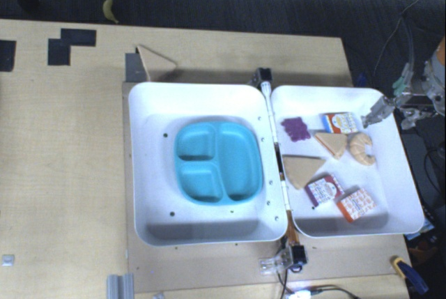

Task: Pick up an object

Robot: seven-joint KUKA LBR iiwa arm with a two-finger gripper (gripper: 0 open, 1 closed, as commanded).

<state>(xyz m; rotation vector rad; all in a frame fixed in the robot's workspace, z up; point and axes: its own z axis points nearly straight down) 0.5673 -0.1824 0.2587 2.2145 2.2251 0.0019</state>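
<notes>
two shallow white bins sit side by side on a pale wooden counter (63,151), seen from above at a slant. the left bin (150,116) holds a blue divided tray (216,162) lying flat in its middle, its compartments bare. the right bin (401,179) holds all the small things the task could choose from, scattered loosely and mostly apart so each might be grasped alone: a purple grape bunch (295,127) near the bin's far left, a small white and orange carton (340,123) toward the far side, a tan wedge (333,144) just beside it, a pale croissant-like piece (362,148) touching or nearly touching that wedge, a larger tan wedge (301,169) near the dividing wall, a dark red packet (323,189) and a red and white packet (356,203) toward the near side. the arm reaches in from the right, and its hand (380,111) hovers at the far right edge of the right bin, just beside the carton, holding nothing that can be seen. whether its fingers are apart or together cannot be told at this size. judging from its place, the pick has not begun, and the carton or croissant-like piece seems the nearest choice.
</notes>
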